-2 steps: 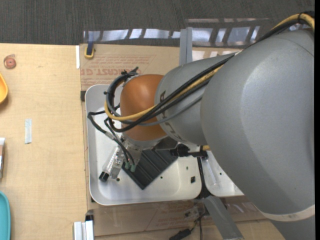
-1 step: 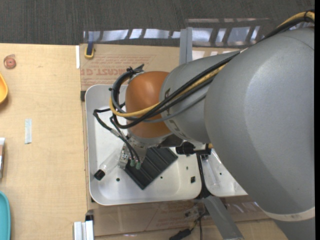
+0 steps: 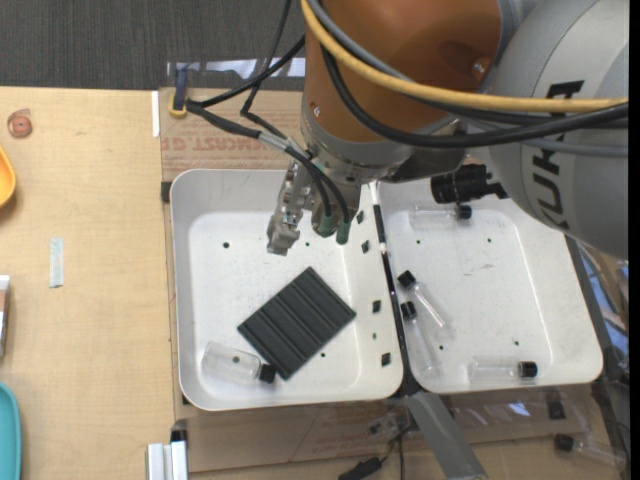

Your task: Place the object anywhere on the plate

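A black ribbed rectangular plate (image 3: 298,320) lies at a slant in the lower middle of the left bin (image 3: 200,268). A clear vial with a black cap (image 3: 236,364) lies on the bin floor just off the plate's lower-left corner, touching or nearly touching it. My gripper (image 3: 310,228) hangs over the upper middle of the left bin, above and behind the plate. Its fingers (image 3: 284,230) stand apart, open, and I see nothing between them.
The right bin (image 3: 560,298) holds several clear vials with black caps: one near its left wall (image 3: 420,300), one at the front (image 3: 500,370), one at the back (image 3: 445,213). The bulky arm covers the back of both bins. A tan bench surface lies left.
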`<state>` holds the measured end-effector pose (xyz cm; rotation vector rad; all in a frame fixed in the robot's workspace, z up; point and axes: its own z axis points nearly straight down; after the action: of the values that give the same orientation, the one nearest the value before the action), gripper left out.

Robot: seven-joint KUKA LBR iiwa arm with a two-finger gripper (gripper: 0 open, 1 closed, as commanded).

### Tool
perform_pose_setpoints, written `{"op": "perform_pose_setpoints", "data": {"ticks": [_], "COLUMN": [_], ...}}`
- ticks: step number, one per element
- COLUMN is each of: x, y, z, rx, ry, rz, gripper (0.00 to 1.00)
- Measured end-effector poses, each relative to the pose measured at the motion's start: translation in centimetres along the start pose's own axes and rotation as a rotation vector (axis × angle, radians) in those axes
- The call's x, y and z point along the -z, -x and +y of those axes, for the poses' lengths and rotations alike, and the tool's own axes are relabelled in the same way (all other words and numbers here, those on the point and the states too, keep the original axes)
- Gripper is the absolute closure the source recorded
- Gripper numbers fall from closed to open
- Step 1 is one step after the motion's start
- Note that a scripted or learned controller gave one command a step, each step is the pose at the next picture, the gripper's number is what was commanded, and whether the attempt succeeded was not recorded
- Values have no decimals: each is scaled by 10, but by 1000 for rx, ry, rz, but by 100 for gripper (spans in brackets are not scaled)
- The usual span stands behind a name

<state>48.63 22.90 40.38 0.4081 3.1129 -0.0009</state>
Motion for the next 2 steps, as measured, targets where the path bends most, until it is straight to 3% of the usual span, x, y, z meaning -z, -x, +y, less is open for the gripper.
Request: {"op": "perform_pose_setpoints", "data": {"ticks": [1,2], "x": [-99,-139], "y": [69,118], "z": [17,30], "rx": [-67,521], "ry": [-2,2], "rz": [1,-1], "gripper": [100,100]}}
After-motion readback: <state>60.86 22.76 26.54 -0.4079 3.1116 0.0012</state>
